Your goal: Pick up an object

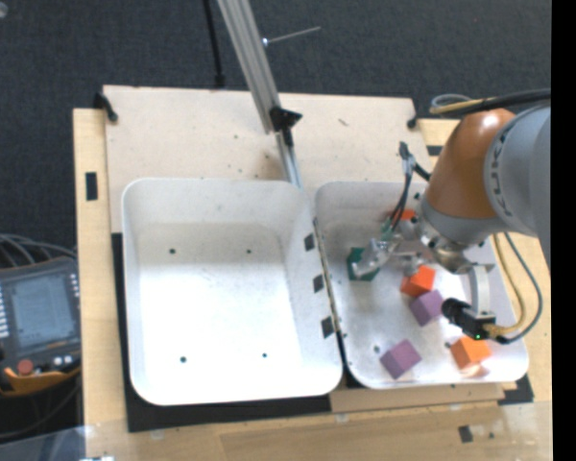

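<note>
My gripper is low inside the right bin, near its left-centre, under the grey arm with the orange band. A small green object lies right at the gripper's tip, on its left side; whether it is gripped cannot be made out. Just right of the gripper sits an orange cube, with a purple cube below it. Another purple cube lies near the bin's front, and a second orange cube is at the front right corner.
The left bin stands beside the right one, sharing a raised middle wall. A slanted metal pole rises behind the bins. Cables hang off the arm on the right. A teach pendant lies off the bench at left.
</note>
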Controlling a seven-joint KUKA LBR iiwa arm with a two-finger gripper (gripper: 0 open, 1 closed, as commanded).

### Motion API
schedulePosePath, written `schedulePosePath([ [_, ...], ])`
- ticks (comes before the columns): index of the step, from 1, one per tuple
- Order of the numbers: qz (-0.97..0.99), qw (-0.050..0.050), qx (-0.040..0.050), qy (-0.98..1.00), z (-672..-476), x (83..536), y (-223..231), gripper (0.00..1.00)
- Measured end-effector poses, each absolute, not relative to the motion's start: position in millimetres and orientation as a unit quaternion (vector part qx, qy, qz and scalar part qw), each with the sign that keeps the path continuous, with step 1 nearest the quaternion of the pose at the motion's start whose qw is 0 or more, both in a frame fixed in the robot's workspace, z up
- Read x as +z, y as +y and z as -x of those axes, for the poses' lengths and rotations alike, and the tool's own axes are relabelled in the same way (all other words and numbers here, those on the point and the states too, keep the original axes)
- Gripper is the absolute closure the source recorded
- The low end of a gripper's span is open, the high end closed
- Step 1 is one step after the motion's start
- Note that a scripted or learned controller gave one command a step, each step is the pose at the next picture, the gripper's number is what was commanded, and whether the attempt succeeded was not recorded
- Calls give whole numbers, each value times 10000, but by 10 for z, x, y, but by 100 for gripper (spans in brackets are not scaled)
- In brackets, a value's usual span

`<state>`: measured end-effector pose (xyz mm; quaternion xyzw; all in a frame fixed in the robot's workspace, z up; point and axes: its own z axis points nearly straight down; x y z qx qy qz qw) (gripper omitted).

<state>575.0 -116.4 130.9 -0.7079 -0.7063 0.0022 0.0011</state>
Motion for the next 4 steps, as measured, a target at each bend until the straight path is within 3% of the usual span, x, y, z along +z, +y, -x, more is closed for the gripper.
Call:
schedulePosePath([
  [1,7101,-22,-15,-7041,-5772,1452,-1163,100],
  [2,7095,-27,-16,-7047,-5749,1919,-1210,100],
  [3,7086,-19,-12,-7057,-5761,2075,-1224,100],
  [4,7042,-5,-16,-7100,-5882,2106,-615,100],
])
